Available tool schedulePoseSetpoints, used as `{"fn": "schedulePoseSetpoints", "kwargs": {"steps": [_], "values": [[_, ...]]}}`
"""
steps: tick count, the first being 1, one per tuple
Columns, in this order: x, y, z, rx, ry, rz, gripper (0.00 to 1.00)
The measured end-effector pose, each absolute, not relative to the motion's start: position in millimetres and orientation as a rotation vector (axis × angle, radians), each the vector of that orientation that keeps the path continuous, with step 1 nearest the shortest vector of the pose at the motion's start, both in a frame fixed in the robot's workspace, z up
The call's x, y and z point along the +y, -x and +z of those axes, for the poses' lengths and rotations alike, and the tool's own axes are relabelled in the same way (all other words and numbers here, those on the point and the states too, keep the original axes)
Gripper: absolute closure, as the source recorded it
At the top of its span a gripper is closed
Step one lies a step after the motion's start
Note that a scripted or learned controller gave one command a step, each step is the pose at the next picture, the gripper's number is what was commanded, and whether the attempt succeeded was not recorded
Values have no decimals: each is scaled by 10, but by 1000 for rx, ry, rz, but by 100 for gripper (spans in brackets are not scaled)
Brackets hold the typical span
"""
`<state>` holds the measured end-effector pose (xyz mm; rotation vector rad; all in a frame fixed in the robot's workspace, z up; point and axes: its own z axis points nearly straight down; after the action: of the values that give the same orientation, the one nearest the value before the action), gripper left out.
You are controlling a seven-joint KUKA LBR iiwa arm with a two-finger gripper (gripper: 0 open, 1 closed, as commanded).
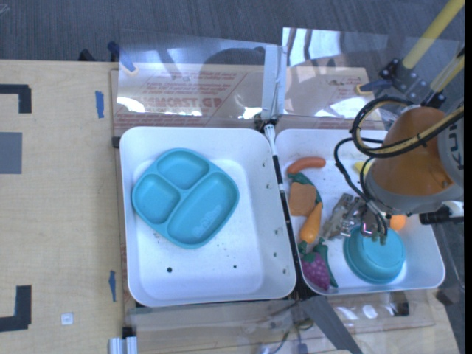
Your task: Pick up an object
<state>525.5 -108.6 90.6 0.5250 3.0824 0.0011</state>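
Carrot (311, 224): right bin (431, 271), left of blue bowl (375, 257). Beside it: sausage (305, 164), bread (300, 198), grapes (318, 268). Gripper (354, 222) above the bowl's edge; grip state unclear. Divided plate (185, 196): left bin (140, 271).

Blue bowl (376, 255) upright in right bin (431, 271)

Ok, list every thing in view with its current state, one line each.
Blue three-compartment plastic plate: flat in the left bin, nothing on it.
Blue round plastic bowl: upright in the right bin, beside the claw.
Orange toy carrot: lying loose.
Red toy sausage: lying loose.
Purple toy grapes: lying loose.
Metal claw: low over the right bin.
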Motion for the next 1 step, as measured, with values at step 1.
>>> {"fn": "schedulePoseSetpoints", "kwargs": {"steps": [1], "values": [[-1529,-5393,899,3123,-94,-4,100]]}}
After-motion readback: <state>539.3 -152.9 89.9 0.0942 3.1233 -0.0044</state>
